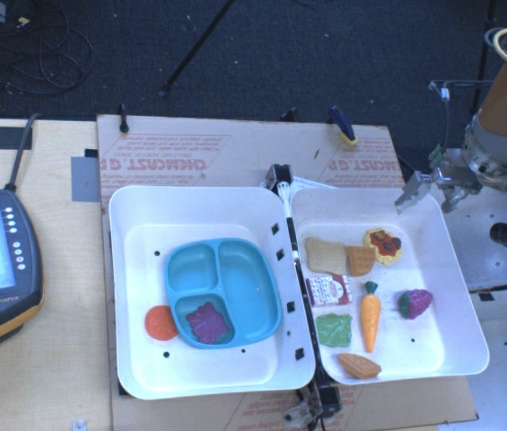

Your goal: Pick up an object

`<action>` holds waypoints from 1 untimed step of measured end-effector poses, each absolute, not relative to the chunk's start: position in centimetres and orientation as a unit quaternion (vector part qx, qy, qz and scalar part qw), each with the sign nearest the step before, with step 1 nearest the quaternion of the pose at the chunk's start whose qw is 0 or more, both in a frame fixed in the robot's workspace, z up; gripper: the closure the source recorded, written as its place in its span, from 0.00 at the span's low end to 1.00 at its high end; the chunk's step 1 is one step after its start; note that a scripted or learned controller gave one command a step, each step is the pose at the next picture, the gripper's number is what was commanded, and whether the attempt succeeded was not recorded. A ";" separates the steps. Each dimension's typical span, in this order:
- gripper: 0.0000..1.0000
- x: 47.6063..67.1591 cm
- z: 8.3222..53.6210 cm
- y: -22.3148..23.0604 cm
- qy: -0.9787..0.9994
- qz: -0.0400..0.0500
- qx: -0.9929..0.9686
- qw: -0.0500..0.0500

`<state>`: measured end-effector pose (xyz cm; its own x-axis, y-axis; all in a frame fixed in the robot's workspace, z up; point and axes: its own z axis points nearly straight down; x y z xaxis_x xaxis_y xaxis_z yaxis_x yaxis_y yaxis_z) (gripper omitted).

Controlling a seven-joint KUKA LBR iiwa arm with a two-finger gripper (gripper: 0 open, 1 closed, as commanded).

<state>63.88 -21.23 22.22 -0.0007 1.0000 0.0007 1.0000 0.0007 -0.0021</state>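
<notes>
Up at the far right corner of the right-hand shallow white plastic bin (468, 330), my tool (432, 187) hangs off the grey wrist w/ its two metal fingers spread apart, nothing between them. It sits over the bin's rim, not over any item, so I judge the pick is not yet begun.

Nearest to it lies the small round pizza-like toy w/ red topping (384, 245), then the tan toast-shaped slice (327, 255) touching a brown bread-like chunk (360, 260). Further in: the red-and-white packet (328, 289), the orange plastic carrot w/ green top (371, 318) lying lengthwise, the purple grape-like toy (415, 303) on its own nr the right wall, the green leafy piece (333, 329) and the tan oval pastry (359, 365) at the near edge. All lie loose and flat, mostly apart, which leaves room for fingers; the purple toy looks easiest to me, since it stands clear of neighbours.

Beyond the divider, the left white bin (136, 232) holds a blue three-compartment tray (235, 277) w/ a purple lump (205, 321) in its near compartment, and an orange-red ball (161, 322) just beside the tray. Both bins rest on cardboard on the bench (38, 384).
</notes>
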 end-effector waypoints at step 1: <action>0.00 64.3 8.1 -18.0 -0.708 0.001 -0.706 0.001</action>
<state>64.31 -18.04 8.14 -0.0025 1.0000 -0.0002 1.0000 0.0025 -0.0023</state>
